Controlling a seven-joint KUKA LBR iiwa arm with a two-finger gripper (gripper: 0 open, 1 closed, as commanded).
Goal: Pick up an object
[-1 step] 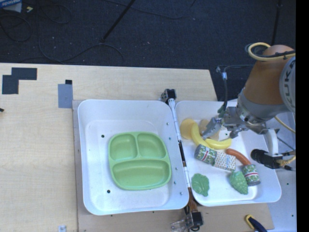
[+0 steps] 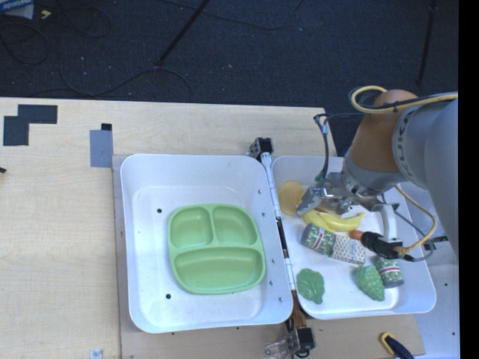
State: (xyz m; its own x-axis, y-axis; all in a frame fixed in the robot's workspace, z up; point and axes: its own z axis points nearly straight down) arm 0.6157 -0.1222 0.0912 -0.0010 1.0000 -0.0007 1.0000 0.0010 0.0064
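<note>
Left bin (image 2: 135,200): I logged it well to the gripper's left, holding a green divided plate (image 2: 216,247) lying flat in its middle.
Bin divider: the two bins met just left of the gripper, a small black clip (image 2: 262,146) at the far end of the seam.
Green leafy piece (image 2: 310,285): it lay in the right bin (image 2: 419,301), below and slightly left of the gripper.
Gripper (image 2: 323,198): it sat low in the right bin, over the pile; whether it was released or clenched, I could not tell.
Banana (image 2: 334,221): yellow, directly beneath the gripper, seemingly touching it.
Small can (image 2: 319,239): on its side, just below the banana.
Second green piece (image 2: 370,281): lower right of the gripper, beside another can (image 2: 389,272).
Arm (image 2: 408,144): it came in from the right, orange band above the wrist.
</note>
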